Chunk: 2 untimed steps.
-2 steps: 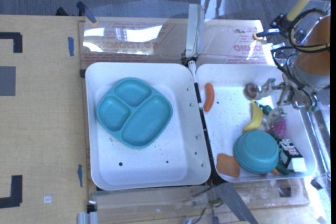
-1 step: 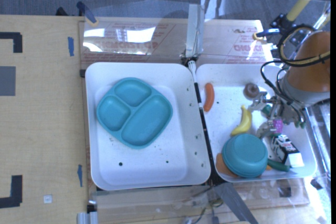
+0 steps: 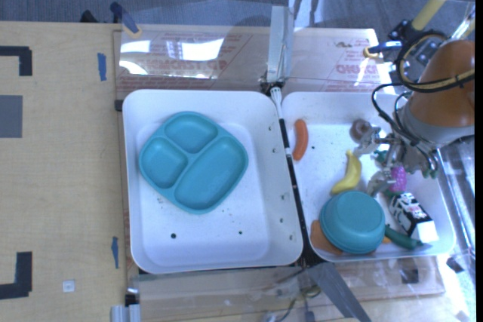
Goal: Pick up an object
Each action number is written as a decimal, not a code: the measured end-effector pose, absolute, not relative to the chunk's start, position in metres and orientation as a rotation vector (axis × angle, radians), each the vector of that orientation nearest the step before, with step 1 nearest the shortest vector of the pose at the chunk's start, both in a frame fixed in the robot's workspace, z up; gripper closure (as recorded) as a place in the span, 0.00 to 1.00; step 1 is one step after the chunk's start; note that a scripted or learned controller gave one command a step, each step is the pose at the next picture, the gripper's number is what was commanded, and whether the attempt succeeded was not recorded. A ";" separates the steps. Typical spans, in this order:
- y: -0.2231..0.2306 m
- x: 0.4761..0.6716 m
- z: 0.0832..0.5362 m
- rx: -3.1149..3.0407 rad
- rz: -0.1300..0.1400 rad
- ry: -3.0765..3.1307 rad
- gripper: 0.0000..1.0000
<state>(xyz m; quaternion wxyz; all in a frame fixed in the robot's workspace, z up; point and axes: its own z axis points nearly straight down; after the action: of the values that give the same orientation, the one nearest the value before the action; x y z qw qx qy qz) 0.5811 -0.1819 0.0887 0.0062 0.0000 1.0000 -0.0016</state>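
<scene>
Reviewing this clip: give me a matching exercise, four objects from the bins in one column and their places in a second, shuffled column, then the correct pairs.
Objects:
1. divided teal plate
2. orange hot dog
3. teal bowl
4. banana

Places:
A. right bin, upper left, close to the divider between bins
B. right bin, near front edge, upside down
C. middle of the left bin
D. right bin, just above the bowl, left of the end effector

Pairs: 1-C, 2-A, 3-B, 4-D

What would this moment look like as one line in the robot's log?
arm: over right bin | tool: low beside banana | teal bowl: right bin, untouched | teal plate: left bin
</scene>
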 end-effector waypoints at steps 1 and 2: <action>-0.118 0.646 0.088 0.272 0.003 3.119 0.00; -0.104 0.659 0.089 0.482 -0.008 3.106 0.00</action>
<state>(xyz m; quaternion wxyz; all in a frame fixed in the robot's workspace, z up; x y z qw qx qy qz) 0.6586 -0.1037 0.0889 -0.0008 0.1533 0.9882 -0.0025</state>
